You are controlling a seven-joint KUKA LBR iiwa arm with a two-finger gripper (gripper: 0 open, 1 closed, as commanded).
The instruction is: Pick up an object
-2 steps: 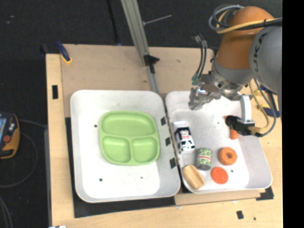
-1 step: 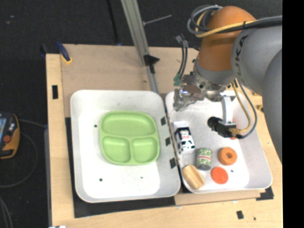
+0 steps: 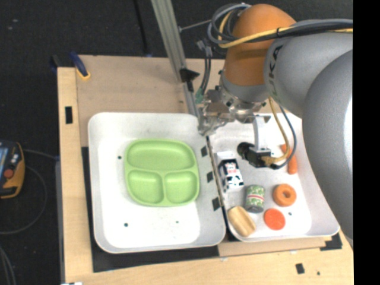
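My gripper point(image 3: 208, 122) hangs over the far end of the divider between the two bins, above the right bin's point(image 3: 314, 218) back left corner. Several small things lie in the right bin. A white and black carton point(image 3: 230, 172) is closest, a short way in front of the gripper. Nearer the front are a green can point(image 3: 255, 198), an orange doughnut point(image 3: 285, 195), a red-orange round piece point(image 3: 274, 219) and a tan bread-like piece point(image 3: 241, 221). A small orange carrot-like piece point(image 3: 292, 164) lies to the right, by the arm. Nothing shows in the gripper.
The left bin point(image 3: 107, 218) holds a light green divided plate point(image 3: 161, 172). A grey aluminium post point(image 3: 169, 34) rises behind the bins, just left of the gripper. The big grey arm covers the right bin's back right part.
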